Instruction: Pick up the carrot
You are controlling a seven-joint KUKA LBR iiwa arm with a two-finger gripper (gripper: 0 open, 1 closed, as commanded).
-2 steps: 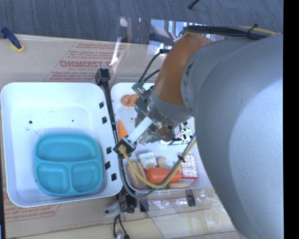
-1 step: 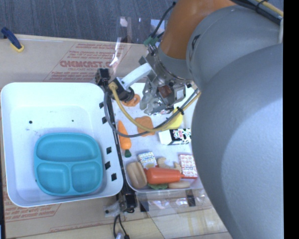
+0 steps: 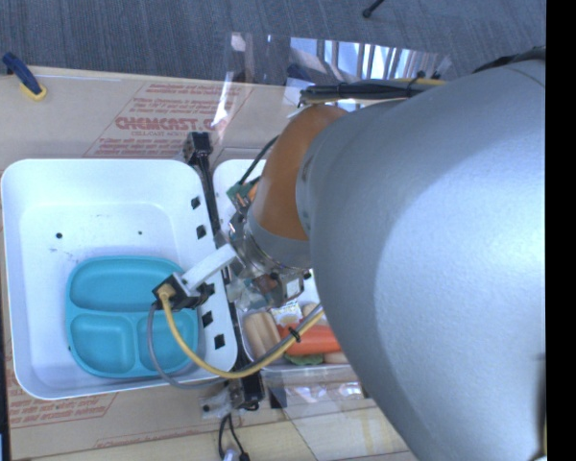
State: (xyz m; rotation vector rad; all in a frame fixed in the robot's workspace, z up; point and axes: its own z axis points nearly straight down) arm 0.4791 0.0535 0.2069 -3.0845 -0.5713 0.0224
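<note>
1 carrot (image 3: 312,338) lies by the right bin's (image 3: 232,176) near edge, long axis crosswise, just below the end effector (image 3: 265,294); its grip state is unclear.

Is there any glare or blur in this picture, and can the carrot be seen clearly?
Camera view: glare streaks the clear sheet at the top; the grey arm, close to the lens, looks soft and hides most of the right bin; the carrot shows as a small orange strip under it; the blue tray is sharp and evenly lit.
</note>
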